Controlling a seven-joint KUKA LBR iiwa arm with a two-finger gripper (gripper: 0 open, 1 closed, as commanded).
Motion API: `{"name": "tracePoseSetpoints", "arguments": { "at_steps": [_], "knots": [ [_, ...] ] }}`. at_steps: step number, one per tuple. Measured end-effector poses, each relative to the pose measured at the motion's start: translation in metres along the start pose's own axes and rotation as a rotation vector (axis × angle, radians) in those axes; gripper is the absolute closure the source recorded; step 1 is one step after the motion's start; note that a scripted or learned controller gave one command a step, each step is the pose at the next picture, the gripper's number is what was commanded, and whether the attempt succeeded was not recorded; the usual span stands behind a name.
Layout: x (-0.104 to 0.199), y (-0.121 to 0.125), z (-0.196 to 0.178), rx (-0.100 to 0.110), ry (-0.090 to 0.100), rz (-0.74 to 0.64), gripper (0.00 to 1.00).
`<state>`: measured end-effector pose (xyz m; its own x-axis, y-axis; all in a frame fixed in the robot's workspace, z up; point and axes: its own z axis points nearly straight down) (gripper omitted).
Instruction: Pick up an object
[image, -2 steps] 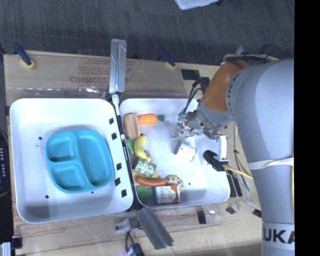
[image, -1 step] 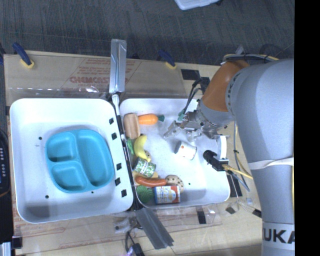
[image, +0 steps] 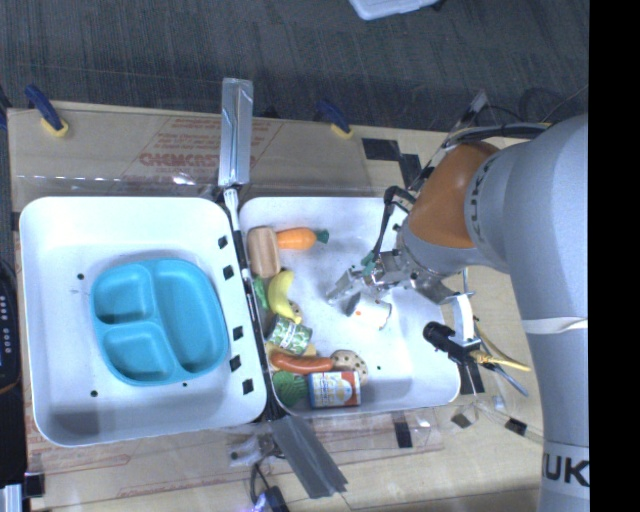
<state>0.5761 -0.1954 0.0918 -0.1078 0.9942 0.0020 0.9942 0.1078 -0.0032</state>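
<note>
Evidently unfinished: claw (image: 352, 290) low in right bin (image: 425, 385), state impossible to tell; carrot (image: 298, 238), banana (image: 281, 293), can (image: 333, 389) unlifted.

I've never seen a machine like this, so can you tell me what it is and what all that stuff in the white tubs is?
It is a robot arm, grey with an orange band, photographed from a camera above the bench. Its hand hangs over the right tub. I see nothing held in it. That tub has toy food along its left side: a carrot, a banana, a bread roll and a can. The left tub holds a blue tray with three sections. The arm's job is to pick something up.
</note>
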Motion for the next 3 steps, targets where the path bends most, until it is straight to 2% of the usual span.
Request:
{"name": "tracePoseSetpoints", "arguments": {
  "at_steps": [1,2,3],
  "knots": [
    [0.013,-0.039,0.000,-0.002,-0.001,-0.102,0.00],
    [0.007,-0.071,0.000,-0.003,-0.002,-0.163,0.00],
    [0.027,-0.094,-0.091,-0.006,-0.004,-0.347,0.00]
  ]
}}
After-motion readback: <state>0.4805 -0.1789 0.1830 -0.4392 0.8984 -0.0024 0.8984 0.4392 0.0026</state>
